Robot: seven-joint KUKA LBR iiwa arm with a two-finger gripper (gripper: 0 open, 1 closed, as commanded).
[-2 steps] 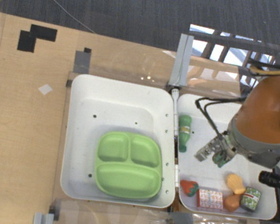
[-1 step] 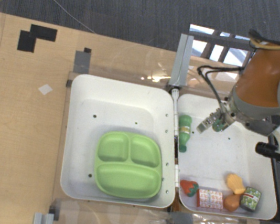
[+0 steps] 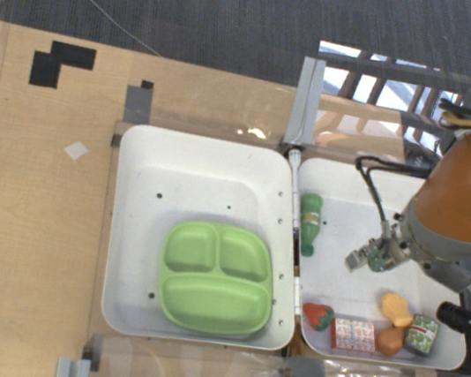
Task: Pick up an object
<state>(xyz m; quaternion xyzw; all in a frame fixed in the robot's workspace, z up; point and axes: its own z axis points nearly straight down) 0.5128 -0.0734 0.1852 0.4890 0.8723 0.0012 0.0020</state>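
My gripper (image 3: 371, 256) hangs over the middle of the right bin (image 3: 349, 202), below the orange wrist band. A green bottle (image 3: 307, 223) lies along that bin's left wall, to the left of the gripper and apart from it. Along the front wall sit a red fruit (image 3: 316, 315), a small printed box (image 3: 352, 333), an orange round item (image 3: 390, 341), a yellow-orange piece (image 3: 396, 309) and a green carton (image 3: 422, 335). All of these lie below the gripper in the view. A greenish patch shows at the gripper's tip, too small to identify.
The left bin (image 3: 148, 177) holds a green divided plate (image 3: 216, 277) toward its front. A raised divider (image 3: 292, 237) separates the two bins. A black cable (image 3: 370, 183) loops from the arm over the right bin. Metal framing (image 3: 306, 97) stands behind the bins.
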